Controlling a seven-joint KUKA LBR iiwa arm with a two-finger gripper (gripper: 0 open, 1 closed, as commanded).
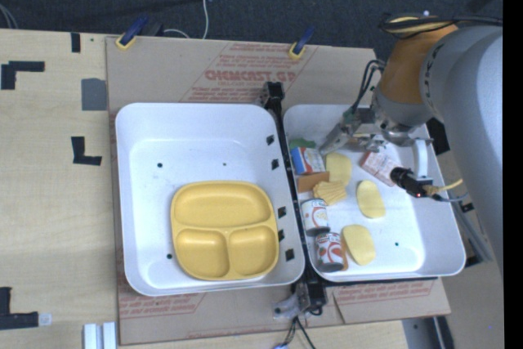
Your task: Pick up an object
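Note:
The right bin (425, 253) holds several small items. Among them are a pale yellow piece (337, 167), a ridged yellow piece (330, 192), two yellow ovals (370, 199) (358, 243), two small cans (315, 214) (329, 251), a blue box (309, 161) and a red-and-white packet (377, 165). My gripper (360, 131) hangs low over the far part of this bin, just above the packet and the pale yellow piece. The grey arm with its orange band (409, 65) comes in from the right. I see no item between the fingers.
The left bin (143, 143) holds a yellow divided plate (225, 226). A black divider edge (282, 167) separates the two bins. Both bins rest on brown cardboard (237, 73) held by blue-and-yellow clamps at the far edge. Wooden bench lies to the left.

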